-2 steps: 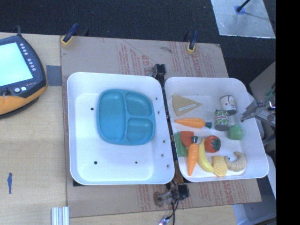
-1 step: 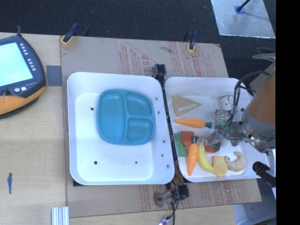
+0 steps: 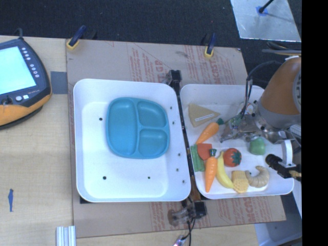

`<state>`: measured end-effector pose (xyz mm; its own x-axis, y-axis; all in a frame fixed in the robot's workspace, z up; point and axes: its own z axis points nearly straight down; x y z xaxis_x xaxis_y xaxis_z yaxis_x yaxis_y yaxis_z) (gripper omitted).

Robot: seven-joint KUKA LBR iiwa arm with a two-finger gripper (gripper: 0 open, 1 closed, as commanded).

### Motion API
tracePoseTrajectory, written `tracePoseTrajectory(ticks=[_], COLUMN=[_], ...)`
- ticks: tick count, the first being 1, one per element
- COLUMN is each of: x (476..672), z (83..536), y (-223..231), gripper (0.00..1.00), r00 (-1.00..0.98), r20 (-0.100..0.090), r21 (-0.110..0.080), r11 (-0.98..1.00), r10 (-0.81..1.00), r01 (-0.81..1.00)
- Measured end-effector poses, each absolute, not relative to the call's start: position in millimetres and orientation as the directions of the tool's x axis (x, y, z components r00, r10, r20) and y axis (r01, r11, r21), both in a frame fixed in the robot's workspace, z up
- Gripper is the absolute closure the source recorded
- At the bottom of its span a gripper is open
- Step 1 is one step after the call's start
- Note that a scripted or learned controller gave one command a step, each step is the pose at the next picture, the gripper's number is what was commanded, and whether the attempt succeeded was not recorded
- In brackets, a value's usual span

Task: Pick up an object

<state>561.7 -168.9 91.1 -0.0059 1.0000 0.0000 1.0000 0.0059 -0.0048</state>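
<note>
Toy food (image 3: pixel 225 160) fills our right bin (image 3: pixel 277 188). We hover our gripper (image 3: pixel 234 129) beside a carrot (image 3: pixel 208 132); its grip state we cannot tell.

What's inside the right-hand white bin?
The right bin holds toy food: a cheese wedge, two carrots, a tomato, a banana and a green ball. The arm covers its right side.

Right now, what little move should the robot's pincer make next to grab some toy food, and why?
Probably a small drop straight down. The pincer hangs over the right white bin, near the upper orange toy carrot and the tan cheese wedge, and I can't tell that it holds anything. The carrot looks nearest, so lowering toward it seems the best bet, though the fingers' exact aim is hard to see.
</note>
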Motion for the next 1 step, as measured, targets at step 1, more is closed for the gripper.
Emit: tracePoseTrajectory(ticks=[1], x=[623.3], z=[92.7], y=[-121.0], gripper=[0.0], r00=[-0.004], r20=[-0.008], r21=[-0.024], r11=[0.004], r10=[1.0], r01=[1.0])
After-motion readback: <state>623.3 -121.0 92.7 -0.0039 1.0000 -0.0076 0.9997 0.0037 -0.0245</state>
